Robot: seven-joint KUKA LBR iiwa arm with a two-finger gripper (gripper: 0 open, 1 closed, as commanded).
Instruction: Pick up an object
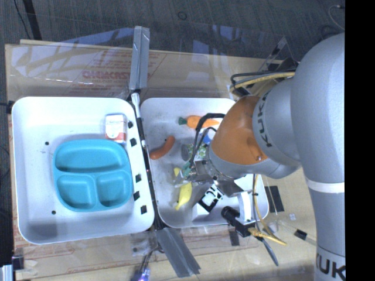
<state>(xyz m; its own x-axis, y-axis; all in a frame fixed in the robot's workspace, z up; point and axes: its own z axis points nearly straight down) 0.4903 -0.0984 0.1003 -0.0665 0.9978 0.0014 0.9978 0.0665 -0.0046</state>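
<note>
The gripper point(196, 171) is reaching down into the right bin point(153, 157), low among the clutter, probably because the program is lining up a pick there. Whether it is open or closed cannot be told, since the wrist is covering it. A yellow banana point(184, 196) is lying just below it, a sausage point(162, 148) off to its left, a carrot point(194, 121) above. The left bin point(23, 157) is holding a blue tray point(92, 174).
</note>
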